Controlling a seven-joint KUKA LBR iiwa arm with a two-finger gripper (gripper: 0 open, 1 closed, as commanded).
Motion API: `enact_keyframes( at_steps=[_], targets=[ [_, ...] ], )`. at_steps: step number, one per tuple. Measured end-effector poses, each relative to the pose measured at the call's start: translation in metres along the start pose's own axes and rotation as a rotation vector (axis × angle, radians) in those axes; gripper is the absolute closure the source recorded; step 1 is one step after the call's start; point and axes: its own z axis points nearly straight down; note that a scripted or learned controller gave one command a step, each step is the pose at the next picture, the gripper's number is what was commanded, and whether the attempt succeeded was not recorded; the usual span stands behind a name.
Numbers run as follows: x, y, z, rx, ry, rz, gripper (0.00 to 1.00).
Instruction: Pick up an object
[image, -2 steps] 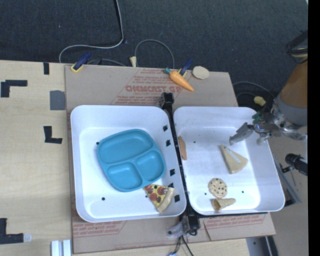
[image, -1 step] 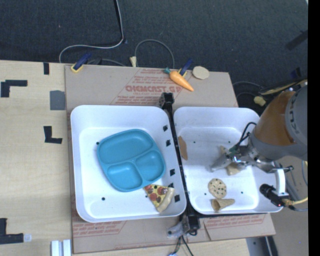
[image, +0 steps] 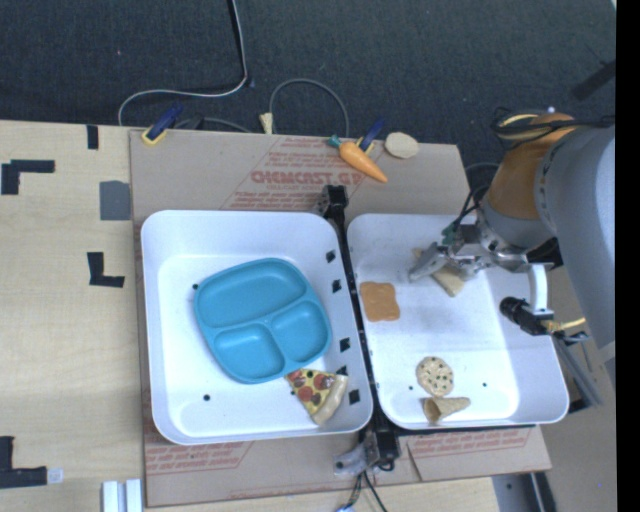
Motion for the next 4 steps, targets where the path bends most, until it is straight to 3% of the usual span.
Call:
enact_keyframes(
  at_steps=[1, 2, 3, 4],
  targets=[
    [0.036, 0.043, 0.0, 0.004, -0.001, 0.001, 0.0],
    [0.035, 0.043, -0.012, -0.002, -0.003, 0.001, 1.0],
    [0.035, 0.043, -0.011, 0.0, -0.003, 0.001, 0.0],
    [-0.001, 0.038, 0.001, 0.002, 0.009, 0.003, 0.0]
  ],
)
